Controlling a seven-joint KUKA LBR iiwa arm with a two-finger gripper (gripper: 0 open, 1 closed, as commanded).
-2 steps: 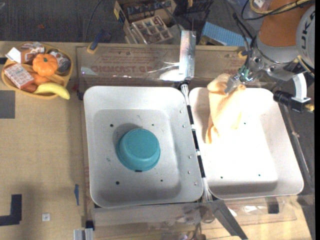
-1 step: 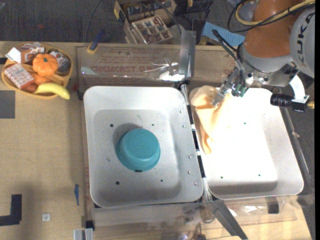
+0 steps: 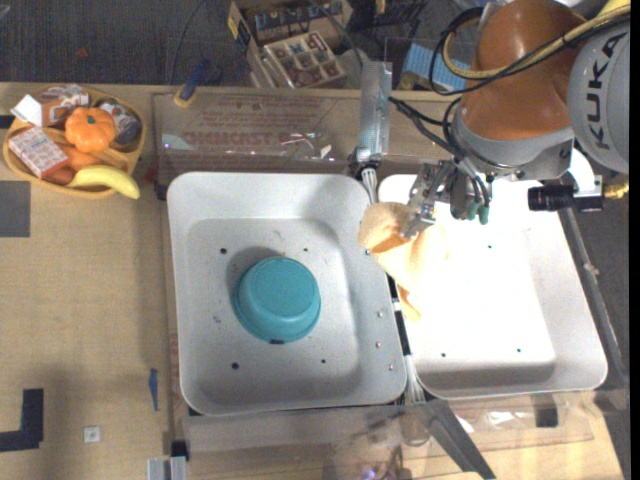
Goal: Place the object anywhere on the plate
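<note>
The teal plate (image 3: 278,298) lies upside-down-looking in the left bin (image 3: 190,208), well to the left of and nearer the camera than the pincer (image 3: 425,208). This looks like the carrying step: the pale orange object (image 3: 392,240) hangs from the pincer, clamped by its fingertips over the wall between the bins. Next, I judge, it must travel left over the plate, then lower and release.

The gripper (image 3: 432,200) holds a pale yellow cloth (image 3: 395,250) over the right bin's (image 3: 560,363) left edge. A teal plate (image 3: 278,298) lies in the left bin (image 3: 200,218), well apart from the cloth.
</note>
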